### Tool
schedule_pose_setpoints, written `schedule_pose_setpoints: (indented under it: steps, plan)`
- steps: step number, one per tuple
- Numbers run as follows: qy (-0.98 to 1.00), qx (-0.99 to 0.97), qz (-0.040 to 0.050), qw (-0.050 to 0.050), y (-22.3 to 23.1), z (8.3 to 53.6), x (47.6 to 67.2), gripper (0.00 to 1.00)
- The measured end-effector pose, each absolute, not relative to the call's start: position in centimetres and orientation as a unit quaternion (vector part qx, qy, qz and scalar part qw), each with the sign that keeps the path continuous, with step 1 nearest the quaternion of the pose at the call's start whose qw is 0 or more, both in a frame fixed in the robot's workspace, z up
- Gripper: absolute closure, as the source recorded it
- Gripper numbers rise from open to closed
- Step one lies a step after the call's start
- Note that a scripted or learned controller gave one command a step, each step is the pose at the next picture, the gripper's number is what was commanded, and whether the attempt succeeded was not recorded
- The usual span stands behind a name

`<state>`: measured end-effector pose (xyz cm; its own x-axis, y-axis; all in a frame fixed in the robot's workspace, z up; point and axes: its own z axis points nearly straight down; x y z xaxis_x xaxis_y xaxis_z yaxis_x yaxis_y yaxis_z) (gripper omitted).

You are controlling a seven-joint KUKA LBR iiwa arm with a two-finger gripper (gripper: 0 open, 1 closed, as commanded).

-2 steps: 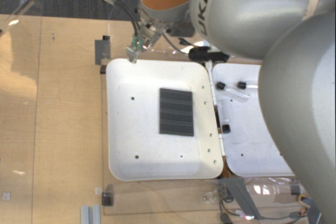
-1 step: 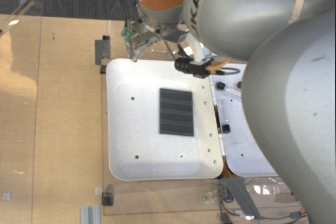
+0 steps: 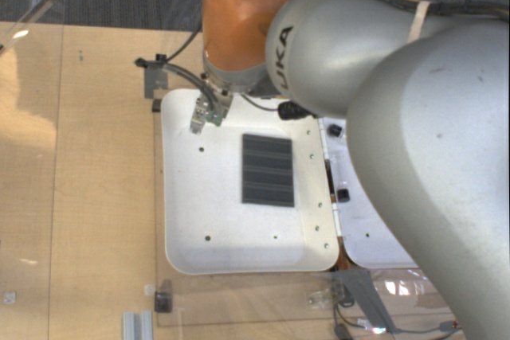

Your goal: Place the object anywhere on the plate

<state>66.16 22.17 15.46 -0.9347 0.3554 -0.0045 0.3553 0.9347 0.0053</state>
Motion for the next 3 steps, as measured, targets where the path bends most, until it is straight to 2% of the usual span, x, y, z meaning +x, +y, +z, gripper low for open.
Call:
schedule_pose_setpoints:
  steps: [1,2,3]
  plan:
    - [1.000,-0.008,0.0028,0.005,23.6,16.9,66.3,1.00]
    - [0.986,-0.169,0.0026,0.007,23.6,10.0,67.0,1.00]
    - [0.930,-0.368,0.0014,0.007,23.7,18.2,62.0,1.00]
